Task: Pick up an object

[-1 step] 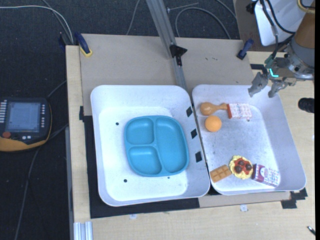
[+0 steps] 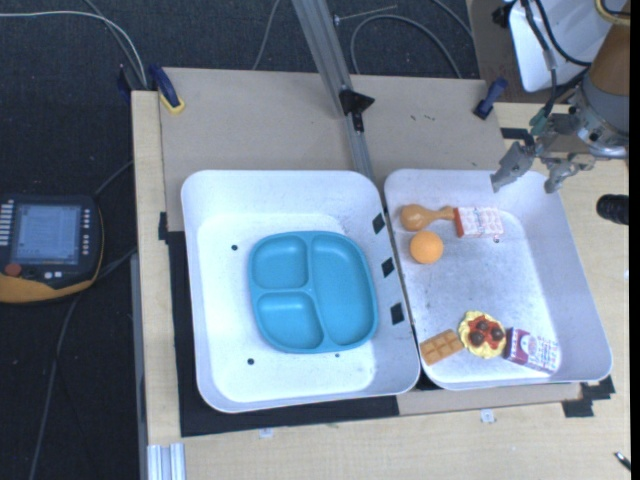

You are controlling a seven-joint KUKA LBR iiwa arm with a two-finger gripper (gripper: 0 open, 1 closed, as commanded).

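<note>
My gripper (image 2: 530, 173) hangs open above the far right corner of the right bin (image 2: 575, 268), its two fingers spread with nothing between them. Below and left of it in that bin lie a small pink-and-white packet (image 2: 480, 222), a tan pear-shaped toy (image 2: 420, 215) and an orange ball (image 2: 427, 248). Near the bin's front edge sit a waffle piece (image 2: 441, 347), a fruit tart (image 2: 483, 334) and a maroon carton (image 2: 532, 350).
The left bin (image 2: 215, 228) holds a blue divided plate (image 2: 311, 290). A metal pole (image 2: 325, 38) slants down to the gap between the bins. A teach pendant (image 2: 45, 243) lies on the floor at the left. Blue clamps (image 2: 165, 88) grip the bench's far edge.
</note>
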